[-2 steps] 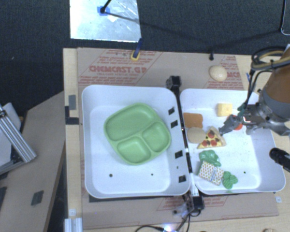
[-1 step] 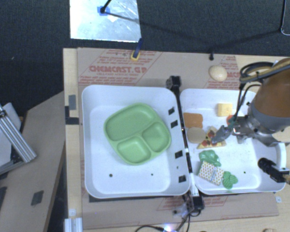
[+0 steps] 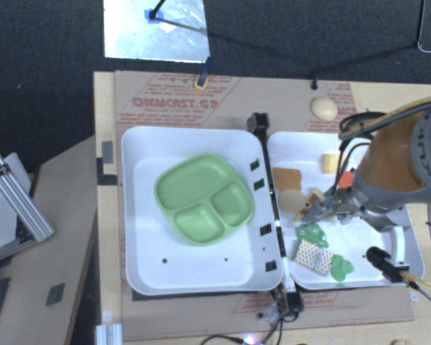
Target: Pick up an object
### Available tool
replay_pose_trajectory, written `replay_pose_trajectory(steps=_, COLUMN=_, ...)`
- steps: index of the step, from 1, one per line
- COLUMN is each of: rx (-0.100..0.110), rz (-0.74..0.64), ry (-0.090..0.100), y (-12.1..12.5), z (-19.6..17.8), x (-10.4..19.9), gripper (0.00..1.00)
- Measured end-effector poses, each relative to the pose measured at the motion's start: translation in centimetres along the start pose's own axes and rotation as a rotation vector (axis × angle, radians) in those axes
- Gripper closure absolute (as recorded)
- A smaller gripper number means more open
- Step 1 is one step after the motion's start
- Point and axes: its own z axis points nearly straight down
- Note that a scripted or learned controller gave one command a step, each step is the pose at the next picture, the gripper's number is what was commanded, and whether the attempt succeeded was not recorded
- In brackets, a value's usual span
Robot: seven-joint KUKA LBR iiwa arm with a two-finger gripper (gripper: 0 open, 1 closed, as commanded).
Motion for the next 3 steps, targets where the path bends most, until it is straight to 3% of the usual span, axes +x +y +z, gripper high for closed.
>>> replay_pose_trajectory(steps=1, rx=-0.007, rz=0.001, ry=-0.002, y=0.2, z=2.3, x=0.0, gripper=0.0)
replay_pose_trajectory(steps=2, rx=-0.011, rz=0.0, ry=-0.001, y=0.3, z=1.1, x=0.0, gripper=1.0)
replay_pose_trajectory(steps=3, rx=-0.009, rz=-0.003, ry=-0.002, y=0.4, z=-3.2, x=0.1, gripper=1.0)
